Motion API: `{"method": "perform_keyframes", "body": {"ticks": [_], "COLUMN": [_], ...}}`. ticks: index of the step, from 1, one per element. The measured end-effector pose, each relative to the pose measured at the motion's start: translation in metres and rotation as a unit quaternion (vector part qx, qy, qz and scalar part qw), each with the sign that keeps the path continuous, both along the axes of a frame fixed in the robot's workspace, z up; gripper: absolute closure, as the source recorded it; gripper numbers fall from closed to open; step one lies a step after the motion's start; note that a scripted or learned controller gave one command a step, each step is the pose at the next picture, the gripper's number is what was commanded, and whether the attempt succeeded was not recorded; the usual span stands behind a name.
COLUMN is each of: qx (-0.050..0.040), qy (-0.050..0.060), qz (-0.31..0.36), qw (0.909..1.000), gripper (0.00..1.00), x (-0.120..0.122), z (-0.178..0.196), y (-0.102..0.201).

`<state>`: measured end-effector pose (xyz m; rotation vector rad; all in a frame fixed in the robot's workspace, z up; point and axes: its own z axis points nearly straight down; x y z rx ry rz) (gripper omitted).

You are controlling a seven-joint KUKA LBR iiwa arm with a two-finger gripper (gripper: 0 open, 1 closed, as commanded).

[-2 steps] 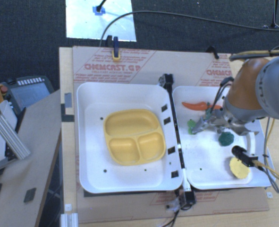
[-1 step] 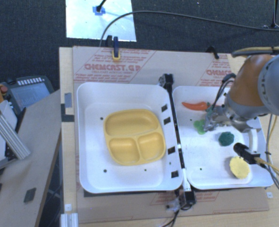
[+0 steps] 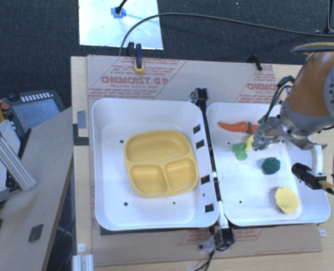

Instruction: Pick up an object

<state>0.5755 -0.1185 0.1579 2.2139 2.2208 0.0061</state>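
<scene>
camera view shows the hand low in the right bin, just beside the orange carrot and a small green piece; whether it grips anything cannot be told, its tips too small and dark. the arm is cut off at the right edge, the yellow tray sits in the left bin.

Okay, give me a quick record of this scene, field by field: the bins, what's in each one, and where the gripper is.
left bin: holds a yellow divided tray
right bin: holds a carrot, a light green piece, a dark green piece and a yellow piece
gripper: over the right bin, between the carrot and the light green piece
grip state: cannot tell
</scene>
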Motion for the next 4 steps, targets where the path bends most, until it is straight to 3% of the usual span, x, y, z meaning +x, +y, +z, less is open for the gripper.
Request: {"method": "perform_keyframes", "body": {"ticks": [1, 3, 4], "qx": [-0.0001, 0.0021, 0.002], "qy": [-0.001, 0.003, 0.003], "qz": [0.001, 0.004, 0.004], "qw": [1.0, 1.0, 1.0], "gripper": [1.0, 1.0, 1.0], "x": [0.002, -0.024, -0.032], "z": [0.054, 0.07, 0.062], "y": [0.0, 0.1, 0.151]}}
